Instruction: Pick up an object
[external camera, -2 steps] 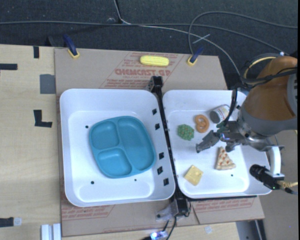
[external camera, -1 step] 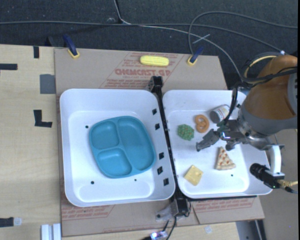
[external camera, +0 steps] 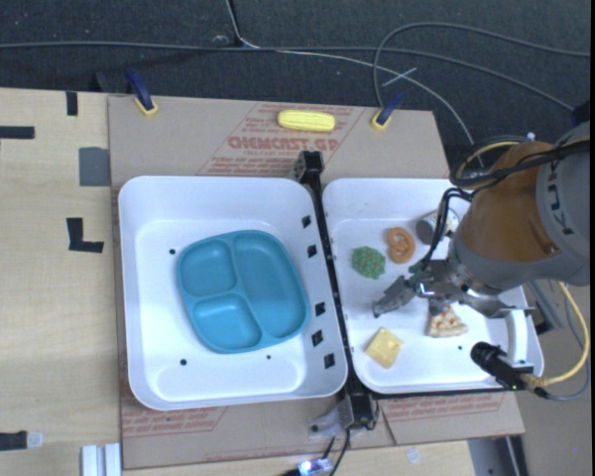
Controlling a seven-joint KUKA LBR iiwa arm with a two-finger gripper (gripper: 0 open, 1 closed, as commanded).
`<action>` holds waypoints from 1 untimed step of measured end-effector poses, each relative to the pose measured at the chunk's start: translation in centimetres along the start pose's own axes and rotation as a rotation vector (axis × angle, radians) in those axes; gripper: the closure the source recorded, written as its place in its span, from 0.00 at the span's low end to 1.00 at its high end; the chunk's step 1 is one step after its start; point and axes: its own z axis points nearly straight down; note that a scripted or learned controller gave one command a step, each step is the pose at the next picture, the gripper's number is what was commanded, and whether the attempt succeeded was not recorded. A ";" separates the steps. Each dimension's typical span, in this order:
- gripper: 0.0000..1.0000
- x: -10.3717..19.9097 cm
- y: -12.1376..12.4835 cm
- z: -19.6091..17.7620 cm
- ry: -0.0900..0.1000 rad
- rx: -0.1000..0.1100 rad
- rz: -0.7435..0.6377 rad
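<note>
Green against the white floor of the right bin (external camera: 476, 370), a small broccoli piece (external camera: 368, 261) lies just up and to the left of the end effector (external camera: 389, 300), the nearest candidate to its dark tip. Whether the end effector is spread or closed cannot be told, and nothing visibly sits in it. 3 other pieces share that bin: a pretzel (external camera: 401, 244) above, near the broccoli; a pizza slice (external camera: 444, 322) down to the right, close under the wrist; a yellow cheese-like chunk (external camera: 383, 347) below the tip. None shows a clear long axis. The left bin (external camera: 139, 266) holds a blue divided plate (external camera: 240, 290). A yellow corn cob (external camera: 305, 121) rests on the table's cardboard (external camera: 178, 137), well apart.
</note>
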 end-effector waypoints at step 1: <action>0.00 0.1 -0.2 5.4 0.001 0.001 0.000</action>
